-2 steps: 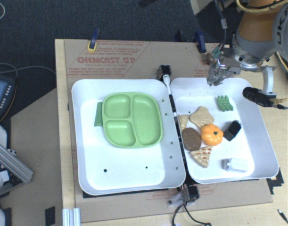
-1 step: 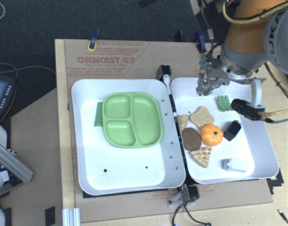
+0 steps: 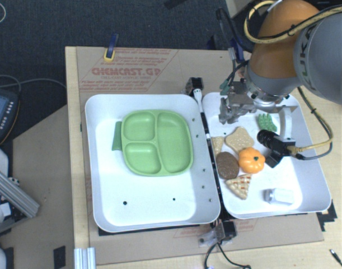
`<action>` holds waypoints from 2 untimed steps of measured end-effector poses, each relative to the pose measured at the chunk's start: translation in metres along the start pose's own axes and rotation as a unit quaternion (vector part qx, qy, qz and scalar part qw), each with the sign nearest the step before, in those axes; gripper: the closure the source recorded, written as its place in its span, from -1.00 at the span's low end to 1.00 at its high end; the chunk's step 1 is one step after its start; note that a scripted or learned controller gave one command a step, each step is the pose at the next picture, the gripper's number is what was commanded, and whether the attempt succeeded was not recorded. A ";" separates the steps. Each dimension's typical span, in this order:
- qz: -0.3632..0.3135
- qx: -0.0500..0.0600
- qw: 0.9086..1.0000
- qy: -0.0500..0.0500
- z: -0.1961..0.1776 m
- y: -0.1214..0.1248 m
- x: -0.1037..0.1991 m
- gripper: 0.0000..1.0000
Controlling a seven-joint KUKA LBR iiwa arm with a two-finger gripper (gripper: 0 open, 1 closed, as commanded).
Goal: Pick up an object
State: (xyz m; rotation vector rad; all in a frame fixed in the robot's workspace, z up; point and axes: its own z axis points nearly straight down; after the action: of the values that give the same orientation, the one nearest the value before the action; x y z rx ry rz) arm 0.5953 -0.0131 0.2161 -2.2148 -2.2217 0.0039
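Currently the gripper (image 3: 231, 114) hangs over the upper-left part of the right shallow white bin (image 3: 312, 175), just beside the top edge of a tan bread-slice toy (image 3: 239, 138). Cannot tell if it is open or closed, and nothing is visibly in it. Next to the bread's lower edge sits an orange round pumpkin toy (image 3: 251, 160), touching a brown oval cookie (image 3: 227, 165) on its left. A tan waffle-patterned wedge (image 3: 240, 186) lies just below those 2. A pale tan cracker (image 3: 217, 145) sits by the bin's left wall. A green ridged piece (image 3: 267, 121) lies near the top and a small white-grey block (image 3: 278, 195) near the bottom. The left shallow white bin (image 3: 154, 200) holds a light green 3-compartment plastic plate (image 3: 158, 142). Both bins rest on a cardboard-covered surface (image 3: 131, 66).
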 end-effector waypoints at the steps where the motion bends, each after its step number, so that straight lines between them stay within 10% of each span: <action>1: 0.002 -0.001 1.000 0.000 -0.002 -0.012 -0.003 1.00; 2: 0.001 -0.003 1.000 0.000 0.000 -0.005 0.007 1.00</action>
State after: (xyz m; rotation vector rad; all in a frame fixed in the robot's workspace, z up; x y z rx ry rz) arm 0.5907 -0.0059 0.2161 -2.2192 -2.2235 -0.0007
